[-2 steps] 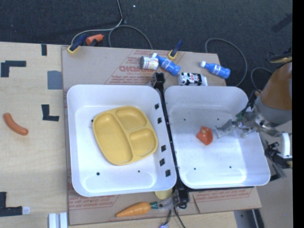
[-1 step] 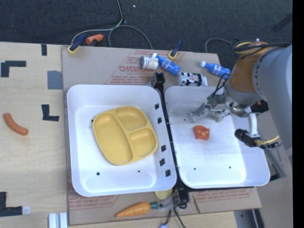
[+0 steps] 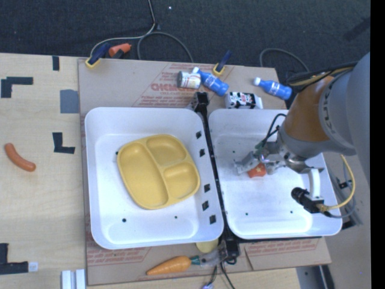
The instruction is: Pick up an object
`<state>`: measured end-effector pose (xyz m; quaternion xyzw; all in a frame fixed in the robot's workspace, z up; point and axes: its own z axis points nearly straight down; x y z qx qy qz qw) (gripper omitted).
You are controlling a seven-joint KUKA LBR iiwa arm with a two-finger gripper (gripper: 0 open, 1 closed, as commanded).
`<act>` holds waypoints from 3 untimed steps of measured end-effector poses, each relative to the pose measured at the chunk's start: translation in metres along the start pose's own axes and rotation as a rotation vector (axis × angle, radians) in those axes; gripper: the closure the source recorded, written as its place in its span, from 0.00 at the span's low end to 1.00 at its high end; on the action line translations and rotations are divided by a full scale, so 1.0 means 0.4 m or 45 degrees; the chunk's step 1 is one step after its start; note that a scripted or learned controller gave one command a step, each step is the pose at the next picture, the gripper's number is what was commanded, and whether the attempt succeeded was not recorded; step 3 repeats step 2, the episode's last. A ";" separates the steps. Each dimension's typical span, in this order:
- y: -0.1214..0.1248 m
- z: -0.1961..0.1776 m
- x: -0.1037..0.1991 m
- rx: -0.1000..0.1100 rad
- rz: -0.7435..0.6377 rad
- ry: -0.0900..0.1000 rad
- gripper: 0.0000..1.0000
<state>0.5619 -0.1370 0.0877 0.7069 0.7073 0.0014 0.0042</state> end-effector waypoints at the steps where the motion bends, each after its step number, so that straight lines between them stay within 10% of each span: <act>1: 0.004 -0.025 -0.005 -0.001 0.001 -0.003 1.00; 2: -0.025 -0.256 0.253 0.003 -0.013 0.009 1.00; 3: -0.025 -0.256 0.253 0.003 -0.013 0.009 1.00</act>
